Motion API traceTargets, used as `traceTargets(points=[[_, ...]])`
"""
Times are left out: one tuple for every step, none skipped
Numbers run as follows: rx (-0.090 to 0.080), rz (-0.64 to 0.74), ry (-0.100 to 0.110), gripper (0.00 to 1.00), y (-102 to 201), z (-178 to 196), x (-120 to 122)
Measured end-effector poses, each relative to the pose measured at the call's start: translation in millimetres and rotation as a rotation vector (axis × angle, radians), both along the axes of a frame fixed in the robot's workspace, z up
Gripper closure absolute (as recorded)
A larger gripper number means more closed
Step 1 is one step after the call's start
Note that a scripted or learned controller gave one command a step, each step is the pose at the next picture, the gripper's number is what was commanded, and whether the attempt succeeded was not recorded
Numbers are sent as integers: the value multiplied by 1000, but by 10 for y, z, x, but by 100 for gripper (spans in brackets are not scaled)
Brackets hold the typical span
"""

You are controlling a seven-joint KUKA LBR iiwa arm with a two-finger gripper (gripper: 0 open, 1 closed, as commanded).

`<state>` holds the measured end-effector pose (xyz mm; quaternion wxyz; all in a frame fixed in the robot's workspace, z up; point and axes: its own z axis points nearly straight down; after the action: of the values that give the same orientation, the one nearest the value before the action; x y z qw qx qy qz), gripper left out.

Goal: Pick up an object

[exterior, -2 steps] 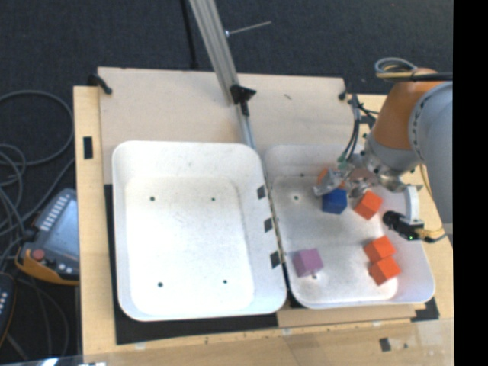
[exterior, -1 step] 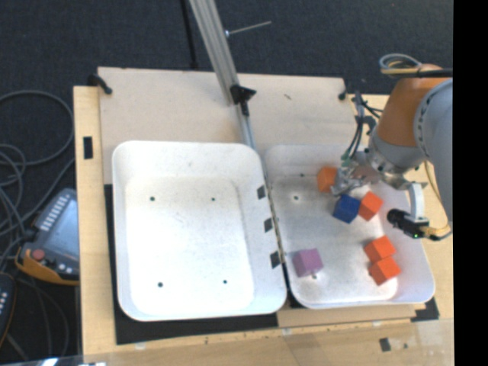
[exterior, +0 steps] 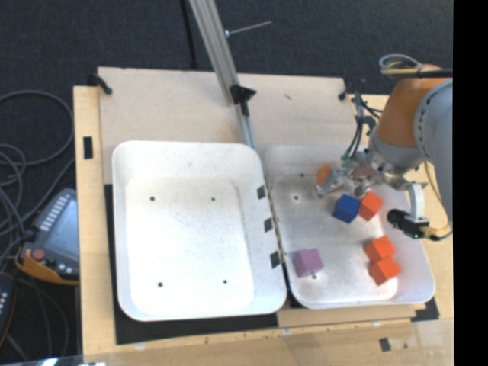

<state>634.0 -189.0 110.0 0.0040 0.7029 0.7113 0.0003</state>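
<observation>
The claw (exterior: pixel 341 183) is seen low in the right bin (exterior: pixel 293 170); finger state cannot be told — the tips are blurred against the wrist. An orange piece (exterior: pixel 324 175) is partly hidden beside it. Just below right, a blue cube (exterior: pixel 345 208) touches an orange cube (exterior: pixel 370 205). Farther below, two orange blocks (exterior: pixel 381 258) and a purple cube (exterior: pixel 308 262) are noted.
</observation>
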Motion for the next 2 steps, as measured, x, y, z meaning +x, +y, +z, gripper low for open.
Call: traceTargets(points=[[2, -10, 2, 0, 363, -113, -469], [3, -14, 0, 100, 340, -14, -457]])
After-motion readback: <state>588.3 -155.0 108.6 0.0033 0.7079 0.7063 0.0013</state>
